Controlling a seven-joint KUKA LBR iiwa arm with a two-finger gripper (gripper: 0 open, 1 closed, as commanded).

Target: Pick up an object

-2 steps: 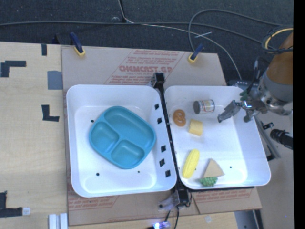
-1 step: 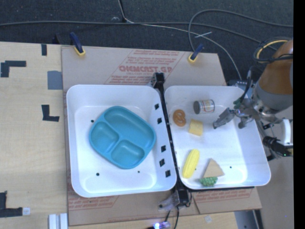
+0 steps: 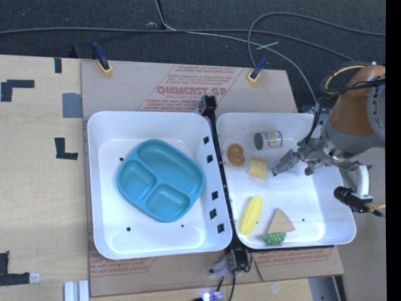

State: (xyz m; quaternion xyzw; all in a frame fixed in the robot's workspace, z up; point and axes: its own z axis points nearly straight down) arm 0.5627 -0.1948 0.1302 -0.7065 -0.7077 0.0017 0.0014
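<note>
The right bin (image 3: 326, 231) holds a small tin can (image 3: 268, 140) lying on its side, an orange pretzel-like ring (image 3: 235, 155), a pale yellow block (image 3: 257, 168), a yellow corn cob (image 3: 251, 215), a tan wedge (image 3: 281, 221) and a small green piece (image 3: 274, 237). My gripper (image 3: 296, 166) hangs over the middle right of this bin, just right of the yellow block and below the can. It is open, its two dark fingers spread apart with nothing between them. The grey arm with its orange band (image 3: 360, 108) comes in from the right.
A blue divided plate (image 3: 161, 179) lies in the left bin (image 3: 100, 168). A black divider (image 3: 216, 168) runs between the bins. Cables (image 3: 276, 49) trail across the dark floor at the back. Two clamps (image 3: 102, 60) hold the cardboard sheet under the bins.
</note>
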